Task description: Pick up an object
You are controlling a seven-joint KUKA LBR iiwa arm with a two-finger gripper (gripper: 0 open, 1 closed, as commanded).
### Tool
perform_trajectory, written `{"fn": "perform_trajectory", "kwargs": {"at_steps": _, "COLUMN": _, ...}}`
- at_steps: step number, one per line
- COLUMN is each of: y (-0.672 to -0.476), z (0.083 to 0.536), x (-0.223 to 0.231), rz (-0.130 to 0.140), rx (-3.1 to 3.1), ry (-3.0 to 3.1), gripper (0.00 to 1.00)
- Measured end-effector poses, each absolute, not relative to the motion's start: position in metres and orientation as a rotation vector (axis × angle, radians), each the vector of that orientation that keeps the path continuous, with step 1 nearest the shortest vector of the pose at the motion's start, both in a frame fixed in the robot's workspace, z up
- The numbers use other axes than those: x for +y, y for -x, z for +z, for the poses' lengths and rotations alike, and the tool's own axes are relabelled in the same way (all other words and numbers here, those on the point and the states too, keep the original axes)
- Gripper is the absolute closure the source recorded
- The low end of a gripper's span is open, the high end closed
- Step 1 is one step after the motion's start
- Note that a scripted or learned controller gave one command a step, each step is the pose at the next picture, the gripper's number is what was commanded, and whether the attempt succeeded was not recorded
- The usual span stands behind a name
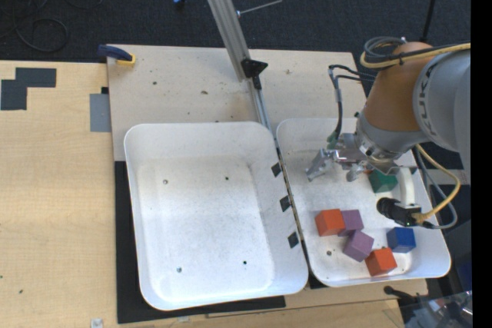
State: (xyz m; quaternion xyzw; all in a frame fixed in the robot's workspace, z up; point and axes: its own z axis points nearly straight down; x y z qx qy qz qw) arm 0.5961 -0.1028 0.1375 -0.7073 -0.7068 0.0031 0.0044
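Observation:
My gripper (335, 168) hovers over the upper part of the right bin (301, 127), open, with nothing between its fingers. A green block (382, 182) lies just to its right, partly under the wrist. Toward the bin's front are an orange cube (330, 222), a purple cube (352, 220) touching it, a second purple cube (358, 245), another orange cube (381, 261) and a blue cube (401, 239).
The left bin (131, 140) sits beside the right one, with black clips (285, 203) along the shared edge. A slanted aluminium bar (227, 19) rises behind the bins. A blue and yellow clamp (116, 54) lies at the bench's back left corner.

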Motion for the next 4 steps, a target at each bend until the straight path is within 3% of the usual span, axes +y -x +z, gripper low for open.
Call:
{"fn": "perform_trajectory", "kwargs": {"at_steps": 1, "y": -0.597, "z": 0.091, "x": -0.102, "rz": 0.001, "rx": -2.218, "ry": 2.223, "gripper": 0.00}}
{"fn": "perform_trajectory", "kwargs": {"at_steps": 2, "y": -0.596, "z": 0.102, "x": -0.104, "rz": 0.000, "rx": -2.207, "ry": 2.232, "gripper": 1.00}}
{"fn": "perform_trajectory", "kwargs": {"at_steps": 4, "y": -0.593, "z": 0.190, "x": -0.117, "rz": -0.002, "rx": -2.212, "ry": 2.234, "gripper": 1.00}}
